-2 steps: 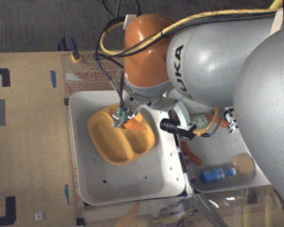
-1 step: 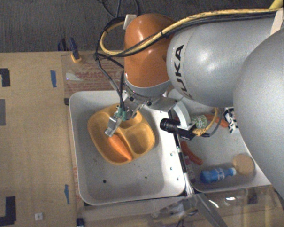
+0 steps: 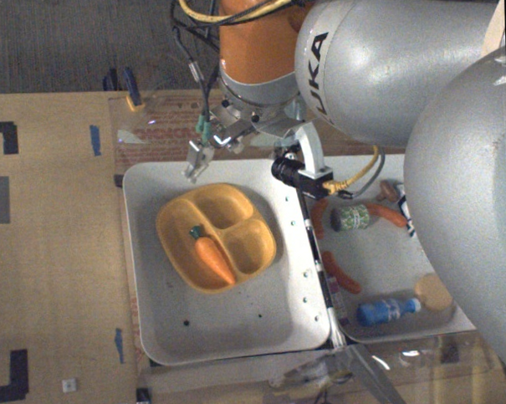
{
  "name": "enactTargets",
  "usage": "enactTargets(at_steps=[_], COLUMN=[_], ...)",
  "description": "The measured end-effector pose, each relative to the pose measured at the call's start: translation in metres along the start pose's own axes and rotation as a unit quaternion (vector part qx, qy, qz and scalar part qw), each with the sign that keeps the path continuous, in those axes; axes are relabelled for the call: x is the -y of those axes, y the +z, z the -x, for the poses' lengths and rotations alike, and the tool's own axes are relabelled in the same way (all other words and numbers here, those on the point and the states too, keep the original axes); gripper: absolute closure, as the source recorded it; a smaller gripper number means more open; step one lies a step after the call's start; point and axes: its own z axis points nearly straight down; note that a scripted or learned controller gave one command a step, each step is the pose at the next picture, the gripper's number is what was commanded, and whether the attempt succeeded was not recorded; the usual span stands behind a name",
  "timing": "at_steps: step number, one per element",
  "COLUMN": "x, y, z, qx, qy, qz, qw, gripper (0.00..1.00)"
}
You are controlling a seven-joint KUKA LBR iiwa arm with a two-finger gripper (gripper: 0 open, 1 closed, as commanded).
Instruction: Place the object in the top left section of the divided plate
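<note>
We note that the grey arm [image 3: 415, 73] covers much of the right bin [image 3: 384, 317], cutting off its far side and part of its contents. The hand [image 3: 196, 163] hangs over the back edge of the left bin [image 3: 158, 327], just beyond the plate; its fingers are small and overlapping from this angle, so we cannot tell whether it is released or clenched, and we see nothing between them.

One yellow divided plate [image 3: 216, 236] with three sections lies in the left bin. One toy carrot [image 3: 210, 254] lies in the plate's large section, long axis slanting, green stem end toward the plate's middle ridge, tip toward the near rim.

In the right bin we count one blue bottle [image 3: 387, 309], one green can [image 3: 353, 217], and some orange-red items partly hidden. Both bins sit on the worktop [image 3: 54, 247].
</note>
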Motion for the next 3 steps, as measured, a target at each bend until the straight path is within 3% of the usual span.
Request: enactTargets(at_steps=[1,2,3], x=[0.066,0.076,0.129], y=[0.116,0.097,0.102], z=[-0.039,0.032,0.022], qx=[-0.002,0.0,-0.002], qy=[-0.06,-0.081,-0.115], qz=[-0.002,0.0,-0.002], qw=[0.9982,0.9967,0.9934], gripper=[0.0,0.0,0.0])
